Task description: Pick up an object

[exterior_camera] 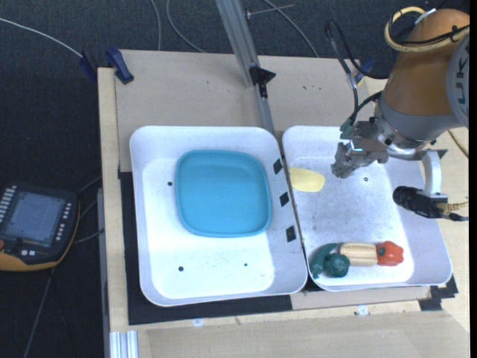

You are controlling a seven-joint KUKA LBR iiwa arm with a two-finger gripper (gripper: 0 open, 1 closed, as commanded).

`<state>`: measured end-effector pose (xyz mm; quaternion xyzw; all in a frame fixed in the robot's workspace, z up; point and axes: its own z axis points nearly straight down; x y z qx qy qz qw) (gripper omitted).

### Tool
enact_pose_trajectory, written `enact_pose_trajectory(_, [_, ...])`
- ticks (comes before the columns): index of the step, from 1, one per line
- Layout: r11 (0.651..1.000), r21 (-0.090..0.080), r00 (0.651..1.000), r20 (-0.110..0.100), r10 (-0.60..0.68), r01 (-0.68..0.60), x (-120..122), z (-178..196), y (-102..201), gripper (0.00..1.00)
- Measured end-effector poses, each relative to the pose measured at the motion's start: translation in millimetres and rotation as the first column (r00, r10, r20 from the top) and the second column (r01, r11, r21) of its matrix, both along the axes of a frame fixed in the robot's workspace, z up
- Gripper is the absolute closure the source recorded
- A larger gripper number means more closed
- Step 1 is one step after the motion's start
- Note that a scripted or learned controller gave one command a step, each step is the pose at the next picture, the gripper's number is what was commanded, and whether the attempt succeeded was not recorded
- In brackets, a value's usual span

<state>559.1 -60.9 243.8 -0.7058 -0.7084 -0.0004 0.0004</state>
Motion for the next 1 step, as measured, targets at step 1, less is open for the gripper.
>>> enact_pose_trajectory(1, [1.0, 0.0, 1.0, -0.001, 0.001, -0.001, -3.6, -9.6, 46.9, 1.0])
